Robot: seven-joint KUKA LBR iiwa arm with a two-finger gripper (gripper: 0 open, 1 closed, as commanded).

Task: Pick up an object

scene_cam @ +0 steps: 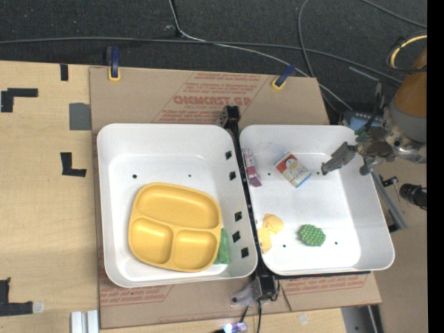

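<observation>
The right bin (361, 217) holds a small red and white box (293, 169), a pink and purple packet (251, 170) against its left wall, a yellow lump (270, 227) at the front left and a green bumpy ball (312, 236). My gripper (350, 163) hangs over the bin's right rear part, just right of the box. Its two dark fingers (336, 160) stand apart, so it is open with nothing between them. The grey arm with its orange band (412, 92) comes in from the right edge.
The left bin (114, 186) carries a yellow divided plate (173, 226) with a green item (223, 247) wedged at its right side. Both bins sit on a cardboard sheet (201, 99) clamped at the back. Cables run over the dark area behind.
</observation>
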